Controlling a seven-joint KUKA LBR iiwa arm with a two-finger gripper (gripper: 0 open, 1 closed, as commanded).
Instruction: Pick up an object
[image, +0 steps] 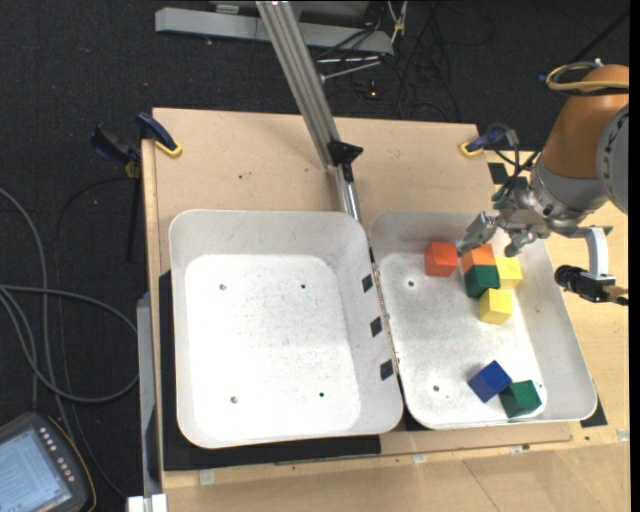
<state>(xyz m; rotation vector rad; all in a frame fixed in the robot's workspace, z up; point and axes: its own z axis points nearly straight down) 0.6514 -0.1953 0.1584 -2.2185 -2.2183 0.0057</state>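
Blocks clustered in the right bin (560, 330), led by an orange block (441, 259), look light, rigid, best pinched across flat sides; gripper (497, 236) fingers spread, empty.

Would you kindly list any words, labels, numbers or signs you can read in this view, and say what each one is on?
No text can be read.
The blocks, such as the orange block and blue block, are plain.
The bins bear specks and dark tabs, no writing.
The screen at the lower left is too blurred to read.
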